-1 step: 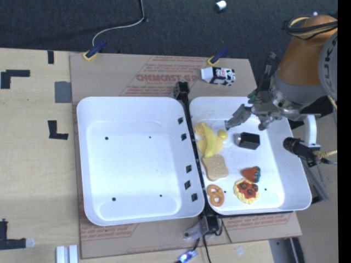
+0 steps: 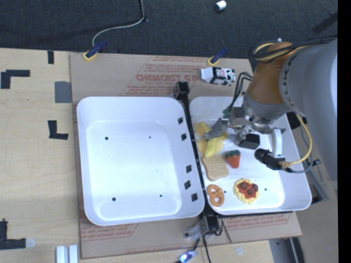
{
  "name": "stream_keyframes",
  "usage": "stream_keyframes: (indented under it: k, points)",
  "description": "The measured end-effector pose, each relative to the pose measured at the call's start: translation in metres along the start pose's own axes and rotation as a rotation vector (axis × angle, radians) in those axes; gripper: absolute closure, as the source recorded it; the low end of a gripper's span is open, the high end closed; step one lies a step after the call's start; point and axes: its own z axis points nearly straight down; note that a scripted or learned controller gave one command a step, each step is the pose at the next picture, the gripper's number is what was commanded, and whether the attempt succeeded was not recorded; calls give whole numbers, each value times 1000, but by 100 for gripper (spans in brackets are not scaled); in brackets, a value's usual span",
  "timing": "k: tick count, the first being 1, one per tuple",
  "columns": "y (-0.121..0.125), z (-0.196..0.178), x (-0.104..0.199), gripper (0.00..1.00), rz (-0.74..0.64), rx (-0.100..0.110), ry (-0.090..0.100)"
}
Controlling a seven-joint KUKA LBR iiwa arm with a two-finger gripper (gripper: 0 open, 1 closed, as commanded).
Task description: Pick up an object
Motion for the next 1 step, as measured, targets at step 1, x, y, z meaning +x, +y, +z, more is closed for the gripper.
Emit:
stream_keyframes:
  k: [1]
  points:
    - [-56, 33, 7, 0, 5, -10, -2]
